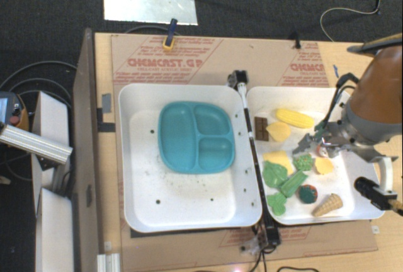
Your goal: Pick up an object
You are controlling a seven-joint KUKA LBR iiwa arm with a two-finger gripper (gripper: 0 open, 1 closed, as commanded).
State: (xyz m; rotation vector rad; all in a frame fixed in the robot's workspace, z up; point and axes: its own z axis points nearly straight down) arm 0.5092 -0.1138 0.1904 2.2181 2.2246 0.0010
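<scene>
Two white bins sit side by side on the bench: the left bin [141, 201] carries one teal tray [196, 137], the right bin [296, 100] about ten toy foods, including one corn cob [295, 118] near its far edge and one cone [328, 204] near its front edge. The gripper [313, 140] hangs over the right bin's middle beside a green piece [303, 162]; whether its jaws are spread or pressed together cannot be told, and the arm hides the bin's right edge.

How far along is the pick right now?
Done: the arm has reached over the right bin. In hand: the gripper sits low among the toy food, beside the green pieces; nothing visibly between its fingers. Left: grasp one and lift.
</scene>
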